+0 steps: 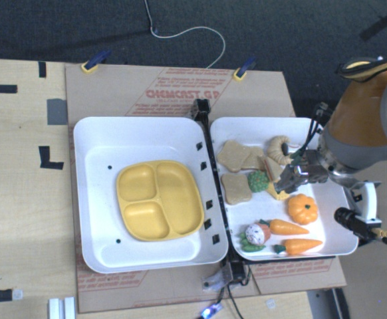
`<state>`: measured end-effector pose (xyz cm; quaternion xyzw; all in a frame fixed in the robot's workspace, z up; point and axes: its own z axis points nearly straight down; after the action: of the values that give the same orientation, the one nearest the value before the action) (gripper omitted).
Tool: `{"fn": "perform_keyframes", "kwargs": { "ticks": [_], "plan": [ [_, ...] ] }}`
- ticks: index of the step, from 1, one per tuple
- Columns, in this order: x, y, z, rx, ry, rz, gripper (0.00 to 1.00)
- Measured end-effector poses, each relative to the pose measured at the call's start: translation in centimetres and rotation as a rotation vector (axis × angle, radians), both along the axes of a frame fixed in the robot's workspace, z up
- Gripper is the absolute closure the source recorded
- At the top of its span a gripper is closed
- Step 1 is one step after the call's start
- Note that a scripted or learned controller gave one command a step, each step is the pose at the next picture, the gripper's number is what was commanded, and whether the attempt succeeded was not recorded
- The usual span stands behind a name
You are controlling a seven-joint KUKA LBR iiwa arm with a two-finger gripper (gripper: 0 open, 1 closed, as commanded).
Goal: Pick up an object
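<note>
Toy food crowds the right bin (pixel 326 244): pumpkin (pixel 302 209), two carrots (pixel 288 228), broccoli (pixel 258 180), bread slices (pixel 232 155). The gripper (pixel 288 178) is down among them beside the broccoli, above the pumpkin; whether it's pinching anything, can't tell. Yellow plate (pixel 159 199) sits in the left bin (pixel 90 145).

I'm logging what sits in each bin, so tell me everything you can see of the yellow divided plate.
The yellow divided plate lies flat in the left white bin, near its middle and turned slightly askew. It looks like matte, pale yellow plastic, a rounded square with raised ridges splitting it into three compartments: two at the top and left, and one long one down the right. Nothing lies in any of them. Only the bin floor touches it. It sits apart from the toy food in the other bin, and from the gripper there.
</note>
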<state>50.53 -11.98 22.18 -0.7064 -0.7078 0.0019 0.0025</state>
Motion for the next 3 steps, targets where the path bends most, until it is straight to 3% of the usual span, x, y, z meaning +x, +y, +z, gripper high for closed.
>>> {"fn": "perform_keyframes", "kwargs": {
  "ticks": [1,2,3],
  "plan": [
    [1.2,5.4,-0.2,0.001,0.002,0.005,1.00],
    [3.8,10.0,-1.5,0.000,0.002,0.005,1.00],
    [6.3,15.6,-0.2,0.000,-0.001,0.007,1.00]
  ]
}}
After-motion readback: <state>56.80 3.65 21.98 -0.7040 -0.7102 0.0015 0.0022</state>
